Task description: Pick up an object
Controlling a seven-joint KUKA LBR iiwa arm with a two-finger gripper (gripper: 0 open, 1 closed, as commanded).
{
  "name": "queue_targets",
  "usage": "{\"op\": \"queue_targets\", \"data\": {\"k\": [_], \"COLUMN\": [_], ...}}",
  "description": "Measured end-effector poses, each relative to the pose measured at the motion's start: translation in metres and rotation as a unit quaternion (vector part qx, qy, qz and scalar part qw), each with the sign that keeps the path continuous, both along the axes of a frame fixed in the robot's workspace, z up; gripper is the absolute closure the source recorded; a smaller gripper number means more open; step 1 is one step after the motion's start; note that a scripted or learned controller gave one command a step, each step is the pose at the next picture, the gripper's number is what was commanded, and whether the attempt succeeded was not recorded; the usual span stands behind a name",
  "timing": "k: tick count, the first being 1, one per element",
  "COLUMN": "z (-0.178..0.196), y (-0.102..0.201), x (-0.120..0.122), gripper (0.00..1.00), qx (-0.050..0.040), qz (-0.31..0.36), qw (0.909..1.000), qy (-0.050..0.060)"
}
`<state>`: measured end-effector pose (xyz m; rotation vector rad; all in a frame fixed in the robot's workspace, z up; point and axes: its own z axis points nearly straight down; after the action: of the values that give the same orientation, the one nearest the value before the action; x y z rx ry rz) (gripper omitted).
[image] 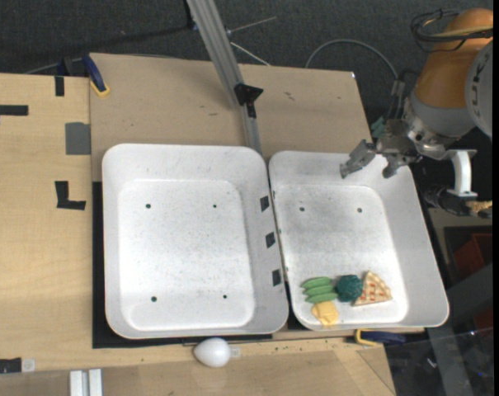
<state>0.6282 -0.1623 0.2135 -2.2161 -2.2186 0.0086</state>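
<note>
Left bin: nothing to report. Right bin: toy food cluster at its near edge, long axis running left-right. My claw hangs open over the far edge, holding nothing. Step: approach. Next I must travel nearward, then descend.

- Arm enters from the right edge, upper right corner of view, grey body with orange band showing at top.
- Wrist angles down and to the left, dark cabling looped above it.
- Tool sits at the wrist's lower left end, pointing down-left.
- Two fingers spread apart, clear gap between them, nothing held between.
- One finger reaches further left, the other sits closer to the wrist.
- White bracket part hangs just right of the wrist.
</note>
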Motion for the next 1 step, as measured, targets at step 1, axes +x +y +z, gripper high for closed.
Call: {"op": "queue_targets", "data": {"k": [1], "z": [-0.0453], "y": [-0.0045], "x": [-0.0005], "gripper": [0.0], "qx": [-0.0004], "qz": [0.0], "qw": [1.0], "qy": [-0.001]}}
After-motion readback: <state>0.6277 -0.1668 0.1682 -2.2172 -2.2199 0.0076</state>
